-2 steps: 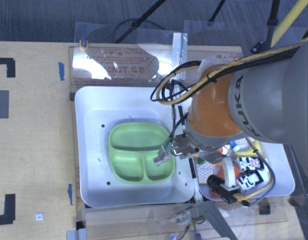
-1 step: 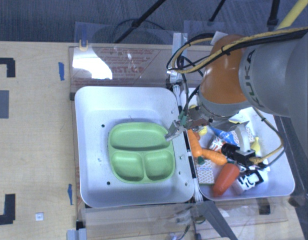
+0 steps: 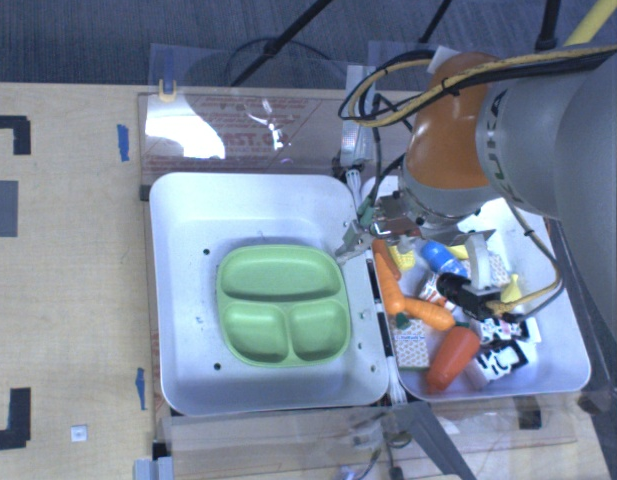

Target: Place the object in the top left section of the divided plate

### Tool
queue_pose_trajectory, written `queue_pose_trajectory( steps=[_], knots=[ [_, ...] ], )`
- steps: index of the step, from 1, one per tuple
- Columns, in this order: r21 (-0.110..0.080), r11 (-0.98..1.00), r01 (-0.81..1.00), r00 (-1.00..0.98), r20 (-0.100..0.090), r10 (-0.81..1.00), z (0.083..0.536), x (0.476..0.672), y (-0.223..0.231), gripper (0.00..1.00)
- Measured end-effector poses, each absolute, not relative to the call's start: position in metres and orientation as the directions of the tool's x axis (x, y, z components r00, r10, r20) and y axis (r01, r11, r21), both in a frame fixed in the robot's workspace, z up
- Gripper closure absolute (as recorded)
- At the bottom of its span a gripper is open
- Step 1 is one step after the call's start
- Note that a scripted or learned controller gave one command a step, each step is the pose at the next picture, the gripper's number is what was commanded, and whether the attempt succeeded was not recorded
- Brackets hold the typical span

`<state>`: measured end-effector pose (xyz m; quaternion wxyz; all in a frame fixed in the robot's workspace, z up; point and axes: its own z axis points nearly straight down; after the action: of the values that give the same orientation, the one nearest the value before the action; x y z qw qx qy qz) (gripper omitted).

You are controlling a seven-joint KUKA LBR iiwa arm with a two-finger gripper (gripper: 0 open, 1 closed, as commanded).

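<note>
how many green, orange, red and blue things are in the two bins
green: 1, the divided plate
orange: 2, a long carrot and a shorter carrot
red: 1, a reddish vegetable
blue: 1, a small blue piece
total: 5

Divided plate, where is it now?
Divided plate lies centred in the left bin in camera view; orange carrot in the right bin is nearest.
</note>
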<state>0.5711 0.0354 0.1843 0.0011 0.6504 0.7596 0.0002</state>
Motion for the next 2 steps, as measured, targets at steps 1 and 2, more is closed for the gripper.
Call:
queue_pose_trajectory(
  steps=[1, 2],
  knots=[
    [0.001, -0.105, 0.994, 0.105, -0.002, 0.994, 0.321, 0.594, -0.11, 0.0],
    [-0.002, -0.242, 0.97, 0.242, 0.0, 0.97, 0.218, 0.479, -0.097, 0.0]
  ],
)
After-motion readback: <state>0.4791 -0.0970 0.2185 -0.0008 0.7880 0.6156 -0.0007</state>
